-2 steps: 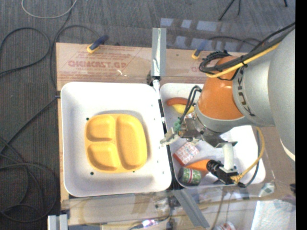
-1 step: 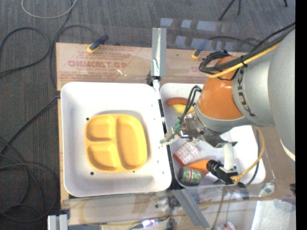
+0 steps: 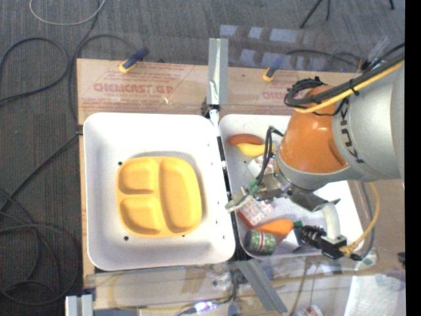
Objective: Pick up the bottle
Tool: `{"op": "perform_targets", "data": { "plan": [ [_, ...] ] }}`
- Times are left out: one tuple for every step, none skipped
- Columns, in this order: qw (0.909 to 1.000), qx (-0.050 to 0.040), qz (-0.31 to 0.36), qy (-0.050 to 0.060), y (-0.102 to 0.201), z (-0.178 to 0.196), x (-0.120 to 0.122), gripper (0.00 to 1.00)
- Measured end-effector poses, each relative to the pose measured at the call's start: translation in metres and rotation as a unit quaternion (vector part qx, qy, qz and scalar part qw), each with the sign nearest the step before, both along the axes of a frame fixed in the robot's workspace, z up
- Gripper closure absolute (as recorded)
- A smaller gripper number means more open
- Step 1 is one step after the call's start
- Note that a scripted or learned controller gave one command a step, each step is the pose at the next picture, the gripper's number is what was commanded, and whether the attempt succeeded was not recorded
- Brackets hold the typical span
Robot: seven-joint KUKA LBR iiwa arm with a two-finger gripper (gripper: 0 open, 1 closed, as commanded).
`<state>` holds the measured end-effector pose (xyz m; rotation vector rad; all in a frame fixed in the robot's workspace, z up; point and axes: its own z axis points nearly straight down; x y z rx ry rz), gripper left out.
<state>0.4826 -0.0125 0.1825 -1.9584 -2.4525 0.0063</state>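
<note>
In the right bin (image 3: 230, 170) a dark green round container with a red label (image 3: 261, 241), possibly the bottle, lies at the front left corner. An orange tapered piece (image 3: 279, 227) touches it on the upper right. My gripper (image 3: 245, 199) hangs low by the bin's left wall, just above a red-and-white patterned packet (image 3: 255, 211). The gripper is a little behind the green container and apart from it. The orange wrist (image 3: 309, 143) and the grey arm hide the middle and right of the bin.
A red and yellow fruit-like item (image 3: 245, 143) lies at the back of the right bin. The left bin (image 3: 99, 242) holds a yellow divided tray (image 3: 160, 194). A raised divider (image 3: 223, 176) separates the two bins, close to my gripper.
</note>
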Motion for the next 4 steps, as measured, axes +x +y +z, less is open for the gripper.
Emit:
{"op": "perform_targets", "data": {
  "plan": [
    [0.9957, -0.0002, 0.093, -0.002, 0.024, 0.078, 0.078, 0.00],
    [0.9833, 0.0013, 0.182, 0.000, 0.070, 0.000, 0.031, 0.00],
    [0.9677, 0.0017, 0.252, 0.000, 0.116, -0.044, 0.000, 0.00],
    [0.9695, -0.0006, 0.245, -0.011, 0.180, -0.085, 0.009, 0.00]
  ]
}}
